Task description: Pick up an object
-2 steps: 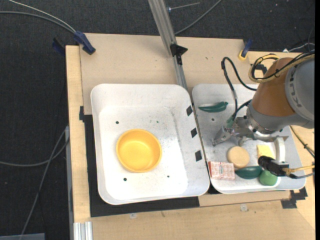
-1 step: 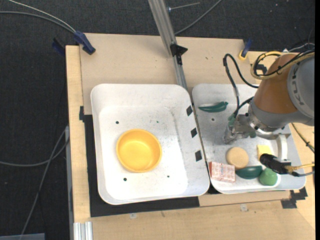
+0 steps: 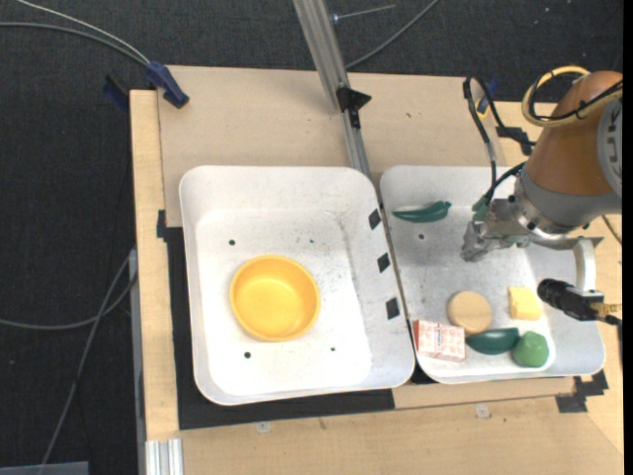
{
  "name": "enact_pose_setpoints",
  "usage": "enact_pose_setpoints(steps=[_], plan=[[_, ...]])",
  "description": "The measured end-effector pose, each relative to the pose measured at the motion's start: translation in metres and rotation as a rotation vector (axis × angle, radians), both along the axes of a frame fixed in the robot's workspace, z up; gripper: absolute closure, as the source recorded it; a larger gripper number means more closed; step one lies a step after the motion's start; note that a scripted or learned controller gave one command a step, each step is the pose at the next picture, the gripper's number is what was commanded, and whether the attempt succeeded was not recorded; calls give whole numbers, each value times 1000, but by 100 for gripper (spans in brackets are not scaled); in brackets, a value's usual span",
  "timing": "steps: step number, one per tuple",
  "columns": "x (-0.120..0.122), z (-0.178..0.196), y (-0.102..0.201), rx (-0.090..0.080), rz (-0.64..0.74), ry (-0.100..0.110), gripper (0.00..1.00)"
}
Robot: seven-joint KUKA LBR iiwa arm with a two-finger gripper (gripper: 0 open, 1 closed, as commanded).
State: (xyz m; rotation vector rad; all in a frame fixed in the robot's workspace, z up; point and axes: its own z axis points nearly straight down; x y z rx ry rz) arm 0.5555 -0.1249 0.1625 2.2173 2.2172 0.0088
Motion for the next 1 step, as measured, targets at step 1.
enact_pose_setpoints(steps=[1], plan=[[6, 68, 0, 1, 1, -3, 100]])
